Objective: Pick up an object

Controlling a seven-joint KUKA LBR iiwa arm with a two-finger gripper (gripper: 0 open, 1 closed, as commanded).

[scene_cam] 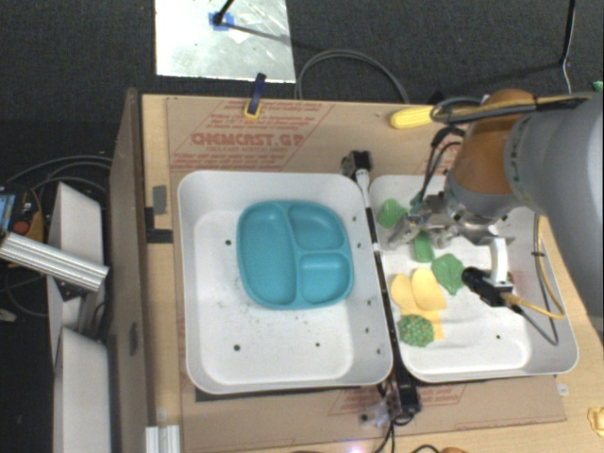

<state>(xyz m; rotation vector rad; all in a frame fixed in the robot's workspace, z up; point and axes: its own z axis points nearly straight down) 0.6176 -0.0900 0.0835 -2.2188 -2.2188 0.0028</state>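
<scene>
Grey and banded in orange, the arm (pixel 528 159) reaches in from the right and bends down over the right-hand bin (pixel 510 352), one of two shallow white bins set side by side on a brown cardboard-covered surface (pixel 283 130). Its pincer (pixel 423 226) hangs low over the far left part of that bin, among a scatter of small toy foods. How far the pincer stands open cannot be told from this slanted overhead view, and nothing can be seen clamped in it.

Just left of the pincer lies a green leafy piece (pixel 391 212); another small green piece (pixel 423 249) sits right under it, and a third green piece (pixel 448 272) rests a little nearer. Nearer again, two pale yellow pieces (pixel 419 291) lie touching each other, with a knobbly green piece like broccoli (pixel 413 329) just beside them at the near left of the bin. A black part on the arm's cable (pixel 483 286) hangs over the middle of the bin.

The left-hand bin (pixel 212 347) holds a teal divided plate (pixel 293 254), lying flat near its centre, well apart from the toy foods. At the far edge of the surface, a yellow-handled tool (pixel 411 117) lies beside the arm, and a shiny sheet (pixel 225 26) lies on the dark floor beyond.
</scene>
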